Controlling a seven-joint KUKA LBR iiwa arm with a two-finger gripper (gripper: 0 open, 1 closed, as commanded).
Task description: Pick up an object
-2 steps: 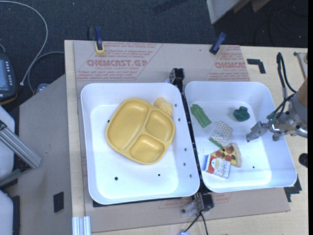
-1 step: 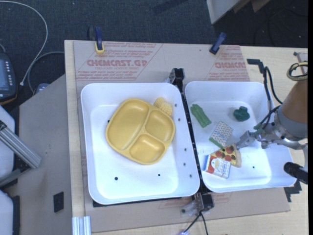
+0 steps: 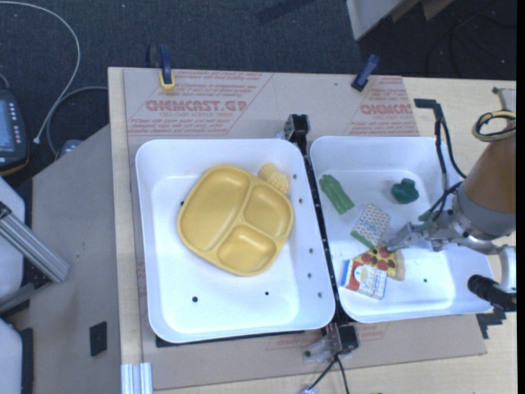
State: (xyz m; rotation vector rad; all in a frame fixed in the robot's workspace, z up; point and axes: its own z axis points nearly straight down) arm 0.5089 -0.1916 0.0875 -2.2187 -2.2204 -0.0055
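The right bin (image 3: 431, 295) holds a long green piece (image 3: 335, 193), a small dark green lump (image 3: 404, 190), a checkered packet (image 3: 372, 221), a toy pizza slice (image 3: 385, 261) and a red, white and blue carton (image 3: 365, 277). My gripper (image 3: 402, 236) hangs low over this bin and reaches in from the right. Its tip is just right of the checkered packet and just above the pizza slice. I see nothing held in it. The left bin (image 3: 156, 245) carries a yellow divided plate (image 3: 236, 218) with a yellow corn piece (image 3: 275, 177) at the plate's far right edge.
A black divider strip with clamps (image 3: 316, 220) runs between the two bins. The arm's orange band (image 3: 496, 179) and cables (image 3: 443, 150) stand over the right bin's right side. The brown bench board (image 3: 246, 97) surrounds the bins.
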